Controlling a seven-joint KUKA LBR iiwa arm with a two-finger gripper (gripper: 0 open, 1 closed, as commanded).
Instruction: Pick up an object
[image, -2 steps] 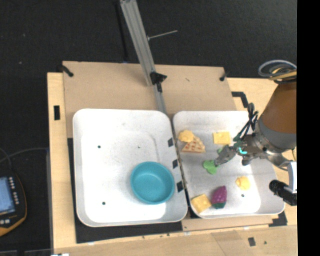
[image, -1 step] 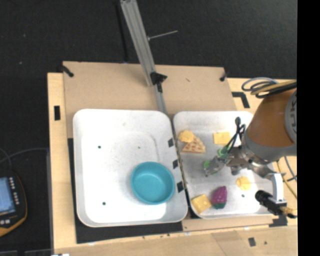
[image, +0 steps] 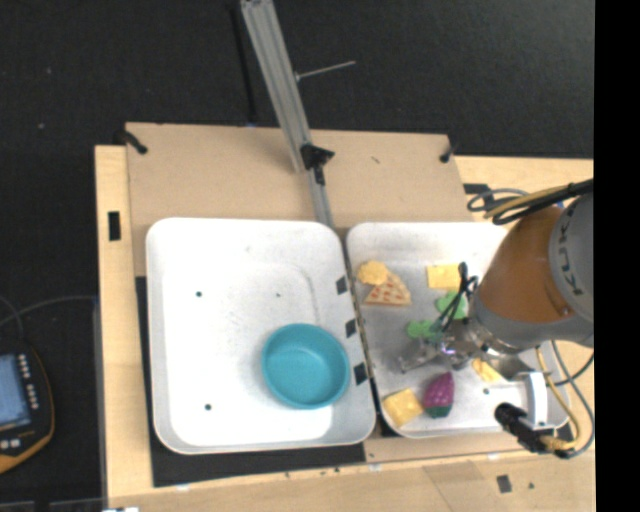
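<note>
My gripper (image: 428, 352) hangs low over the middle of the right bin (image: 400, 243), under the orange-banded wrist. A green object (image: 422, 327) lies just above the fingers and a magenta berry-like object (image: 438, 394) just below them. Near the front edge of the bin lies a yellow block (image: 402, 406). A waffle-patterned wedge with a yellow piece (image: 382, 284) sits at the bin's upper left. A yellow square (image: 442, 276) lies further right. The arm hides the right part of this bin.
The left bin (image: 200, 260) holds a blue bowl (image: 303, 365) near its right front. A slanted metal pole (image: 285, 100) rises from behind the bins. Cables and a black fitting (image: 520, 420) hang at the arm's lower right.
</note>
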